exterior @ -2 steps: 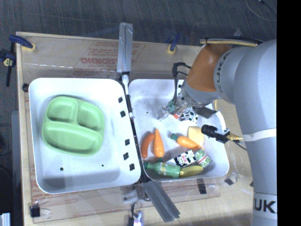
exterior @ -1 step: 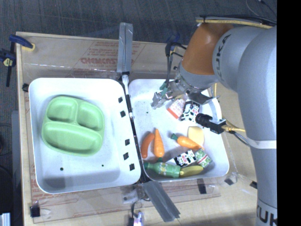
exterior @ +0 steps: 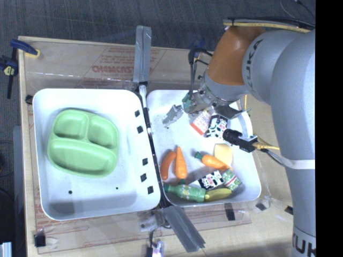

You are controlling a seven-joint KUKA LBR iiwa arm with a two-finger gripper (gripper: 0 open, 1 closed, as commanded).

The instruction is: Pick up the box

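Your two-finger gripper (exterior: 177,112) hangs spread, nothing between fingers, left of small red-and-white carton box (exterior: 201,123); box unlifted in right white bin (exterior: 247,191). Pick pending.

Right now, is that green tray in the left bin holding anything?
Empty. The green tray lies flat in the left bin, and all three compartments show bare green.

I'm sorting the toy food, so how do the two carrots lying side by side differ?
The left carrot is redder, curved and lies nearer the bin's left wall; the right carrot is brighter orange, straighter and reaches further up. Both lie touching, pointing roughly the same way.
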